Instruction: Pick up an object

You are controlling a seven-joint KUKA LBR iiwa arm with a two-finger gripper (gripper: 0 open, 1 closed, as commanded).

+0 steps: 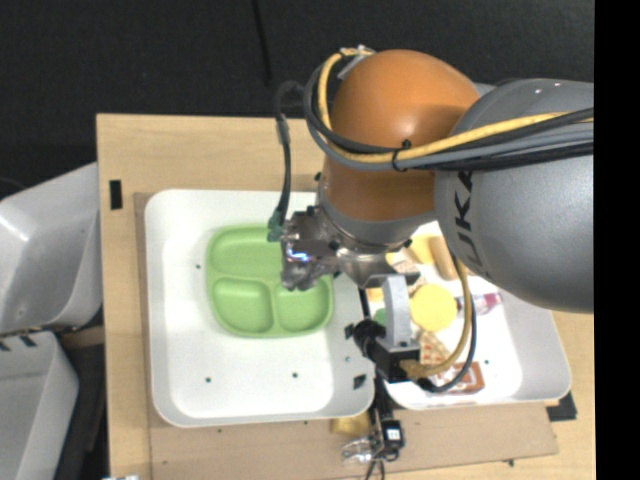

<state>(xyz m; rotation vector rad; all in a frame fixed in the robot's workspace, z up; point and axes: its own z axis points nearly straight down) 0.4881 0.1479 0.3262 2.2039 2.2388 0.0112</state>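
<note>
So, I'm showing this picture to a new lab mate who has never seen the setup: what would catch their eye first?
Most likely the arm, whose big orange band and grey body cover the upper right of the view and hang over the bench. Next comes the green divided plate lying in the left bin. After that, a yellow round thing among the clutter in the right bin.
</note>
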